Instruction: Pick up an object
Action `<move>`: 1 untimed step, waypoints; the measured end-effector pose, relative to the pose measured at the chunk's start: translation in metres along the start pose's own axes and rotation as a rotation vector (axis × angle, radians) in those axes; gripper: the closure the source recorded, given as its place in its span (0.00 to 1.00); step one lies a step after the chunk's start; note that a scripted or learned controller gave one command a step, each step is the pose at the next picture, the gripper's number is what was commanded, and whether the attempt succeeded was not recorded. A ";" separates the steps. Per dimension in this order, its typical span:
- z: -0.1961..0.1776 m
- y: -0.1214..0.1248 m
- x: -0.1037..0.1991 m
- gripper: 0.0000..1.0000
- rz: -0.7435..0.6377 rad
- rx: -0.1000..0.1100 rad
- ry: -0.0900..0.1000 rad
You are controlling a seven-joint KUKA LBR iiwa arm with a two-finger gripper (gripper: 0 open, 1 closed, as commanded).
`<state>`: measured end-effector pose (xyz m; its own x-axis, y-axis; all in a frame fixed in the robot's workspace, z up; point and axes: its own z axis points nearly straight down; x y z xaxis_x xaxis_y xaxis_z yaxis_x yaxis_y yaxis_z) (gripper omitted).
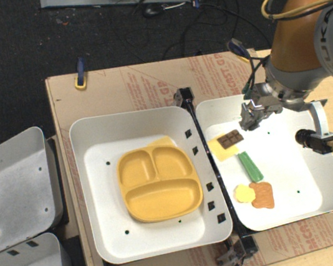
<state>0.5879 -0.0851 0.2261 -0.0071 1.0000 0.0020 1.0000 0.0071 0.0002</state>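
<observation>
Objects lie in the right bin [329, 197]: brown-and-yellow card [226, 142], green stick [250, 166], yellow and orange pieces. The gripper [249, 119] hangs just beside the card; its state I cannot tell. A descent here could miss or nudge the card.

Dark speckled floor [2, 55], cables [208, 2], cardboard-topped bench [121, 86]

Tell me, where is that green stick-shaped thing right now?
The green stick lies in the right bin, near its left side, just below the brown and yellow card and above the yellow piece.
</observation>
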 end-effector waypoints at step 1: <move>0.009 -0.022 0.052 1.00 0.000 0.003 0.000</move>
<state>0.5659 -0.0335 0.2167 -0.0073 1.0000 0.0020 1.0000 0.0073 -0.0025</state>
